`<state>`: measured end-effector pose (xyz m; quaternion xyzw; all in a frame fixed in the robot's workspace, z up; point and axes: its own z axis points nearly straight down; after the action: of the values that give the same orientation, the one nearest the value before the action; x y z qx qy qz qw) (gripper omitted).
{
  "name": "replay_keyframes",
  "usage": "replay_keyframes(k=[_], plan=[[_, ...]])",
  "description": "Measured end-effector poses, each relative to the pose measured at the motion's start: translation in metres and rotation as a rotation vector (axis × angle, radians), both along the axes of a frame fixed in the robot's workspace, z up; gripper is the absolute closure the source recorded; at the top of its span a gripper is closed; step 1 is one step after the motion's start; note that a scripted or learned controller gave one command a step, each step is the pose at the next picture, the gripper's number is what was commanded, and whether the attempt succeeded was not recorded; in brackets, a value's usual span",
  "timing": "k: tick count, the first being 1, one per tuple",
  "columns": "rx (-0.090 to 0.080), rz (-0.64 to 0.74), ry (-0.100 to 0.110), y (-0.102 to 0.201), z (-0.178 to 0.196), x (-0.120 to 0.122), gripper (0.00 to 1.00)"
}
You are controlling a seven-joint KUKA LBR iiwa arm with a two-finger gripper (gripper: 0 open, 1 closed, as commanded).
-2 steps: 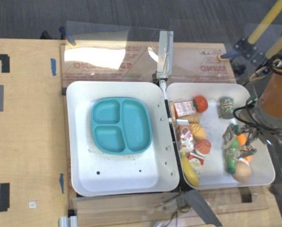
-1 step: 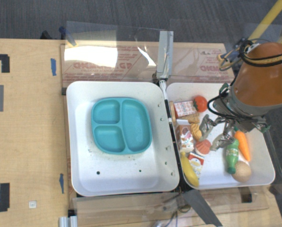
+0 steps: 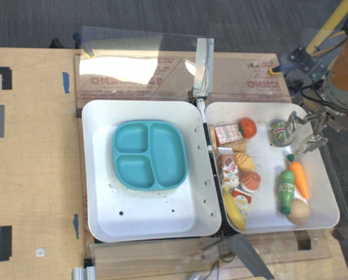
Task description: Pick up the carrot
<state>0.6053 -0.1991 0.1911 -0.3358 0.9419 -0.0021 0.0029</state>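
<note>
My gripper (image 3: 307, 134) hovers spread and empty just above the orange toy carrot (image 3: 300, 178), which lies beside the green plastic bottle (image 3: 286, 190). I should descend straddling the carrot's width, clear of the bottle.

red print on clear sheet (image 3: 121, 77), unreadable, carton (image 3: 228, 134) label illegible

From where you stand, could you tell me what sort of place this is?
Probably a robot lab test bench: two white bins on a wooden bench, toy food such as a carrot and banana, and a metal claw over the right bin.
</note>
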Motion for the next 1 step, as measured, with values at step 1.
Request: replay_keyframes(k=[1], plan=[[0.000,0.350,-0.004,0.0185,0.0443,-0.0005,1.00]])
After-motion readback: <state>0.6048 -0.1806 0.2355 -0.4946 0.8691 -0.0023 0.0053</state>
